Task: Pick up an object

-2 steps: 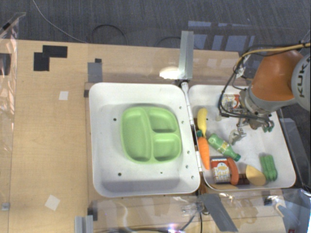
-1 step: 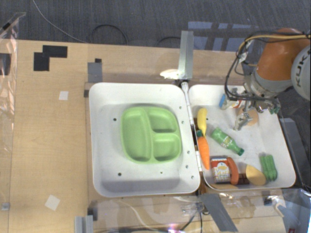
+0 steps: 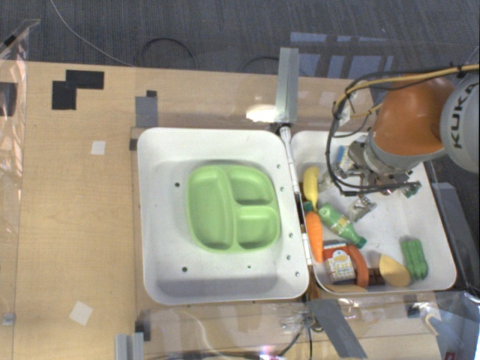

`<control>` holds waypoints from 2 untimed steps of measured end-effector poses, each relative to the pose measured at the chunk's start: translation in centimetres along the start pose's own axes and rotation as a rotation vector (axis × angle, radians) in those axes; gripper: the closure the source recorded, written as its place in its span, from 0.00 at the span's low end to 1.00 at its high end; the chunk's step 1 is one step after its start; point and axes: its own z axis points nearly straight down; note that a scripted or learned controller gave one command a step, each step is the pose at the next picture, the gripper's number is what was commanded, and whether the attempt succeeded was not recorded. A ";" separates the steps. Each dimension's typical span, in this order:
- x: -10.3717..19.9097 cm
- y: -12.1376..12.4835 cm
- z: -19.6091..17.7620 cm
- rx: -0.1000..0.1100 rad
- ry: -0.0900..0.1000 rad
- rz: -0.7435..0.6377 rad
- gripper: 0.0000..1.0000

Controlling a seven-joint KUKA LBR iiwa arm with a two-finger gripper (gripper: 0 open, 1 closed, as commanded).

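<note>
The arm's jaws (image 3: pixel 365 199), state untellable, hang over the right white bin (image 3: pixel 435 223), beside a green plastic bottle (image 3: pixel 341 226), orange carrot (image 3: pixel 314 238) and yellow banana (image 3: pixel 310 185).

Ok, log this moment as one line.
arm over right bin | gripper above green bottle | nothing seen held | green tray in left bin

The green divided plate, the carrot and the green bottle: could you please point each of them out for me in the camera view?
green divided plate (image 3: pixel 212 212): camera view, floor of its long left compartment.
carrot (image 3: pixel 315 238): camera view, middle of its orange body.
green bottle (image 3: pixel 336 221): camera view, middle of its body.
</note>
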 end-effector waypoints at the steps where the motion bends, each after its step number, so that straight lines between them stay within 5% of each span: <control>1: -1.3 2.3 0.0 0.003 -0.001 0.026 0.00; 2: 4.7 5.7 -0.3 0.006 -0.003 0.028 0.00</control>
